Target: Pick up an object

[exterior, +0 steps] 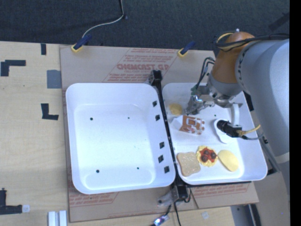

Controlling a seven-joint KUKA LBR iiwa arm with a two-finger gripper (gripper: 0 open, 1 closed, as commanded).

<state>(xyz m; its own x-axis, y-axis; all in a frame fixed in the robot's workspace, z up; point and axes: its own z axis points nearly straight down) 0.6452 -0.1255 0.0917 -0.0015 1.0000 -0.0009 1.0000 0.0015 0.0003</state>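
Orange-banded arm's hand (194, 105) hovers in the right bin (251, 172) just above the waffle-looking toy (192, 125), can't tell its finger state, so nothing's picked up yet.

The gripper (194, 103) hangs low over the right bin (256, 171), just above a brown-and-white waffle piece (192, 124). A small yellow lump (175, 109) lies beside it to the left. Nearer the front sit a slice of toast (188, 163), a red-topped tart (207, 155) and a yellow lemon-like piece (228, 160). The left bin (113, 135) adjoins it on the worktop (28, 140).
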